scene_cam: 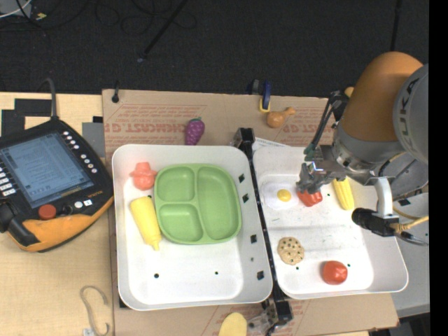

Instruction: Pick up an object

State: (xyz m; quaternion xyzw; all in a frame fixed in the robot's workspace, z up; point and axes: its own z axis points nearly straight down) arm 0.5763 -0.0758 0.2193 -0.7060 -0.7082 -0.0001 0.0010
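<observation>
Your pincer (309,186) is down inside the right-hand bin (392,275), its tip right at a small red piece (311,198) that lies on the bin floor. From above, the dark finger assembly covers the top of that piece, so you cannot tell how far the fingers stand apart, nor whether they have closed on anything. Judge the task as not yet done: the red piece looks to rest on the floor, and nothing shows as lifted clear. What remains, as far as you can judge, is a confirmed grip and a lift.

Just to the camera's left of the pincer sits a fried-egg toy (283,195), white with a yellow yolk. Just to the other side, under the wrist, lies a yellow corn cob (344,193). Nearer the camera than the pincer you have a cookie (290,250), and further on, towards the bin's front corner, a red tomato (334,272).

Well apart from the pincer, across the divide, the left-hand bin (182,285) holds a green divided plate (197,204), its three compartments bare. Beside the plate's far edge from the pincer lie a yellow bottle-shaped toy (145,220) and, above it in the picture, a pink toy (142,176).
</observation>
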